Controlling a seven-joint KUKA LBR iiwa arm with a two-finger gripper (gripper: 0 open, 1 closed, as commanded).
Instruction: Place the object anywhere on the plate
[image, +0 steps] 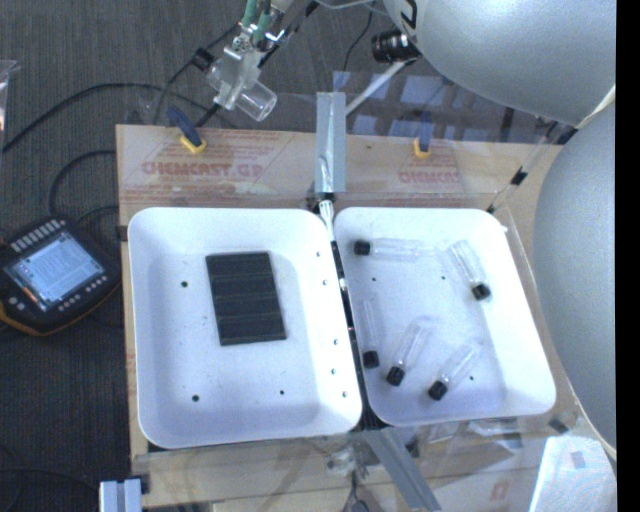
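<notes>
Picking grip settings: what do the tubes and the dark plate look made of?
Tubes: clear glass or plastic, see-through to the bin, glossy, with black caps. Plate: dark matte slab with ridges across it, perhaps rubber or plastic; hard to tell.

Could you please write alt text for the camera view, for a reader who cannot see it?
Two shallow white bins sit side by side: the left bin holds a dark rectangular plate, the right bin five clear vials with black caps. Above the bins, the gripper holds a clear vial.

Bench (215, 165) with two white bins (160, 330) (side by side)
</notes>
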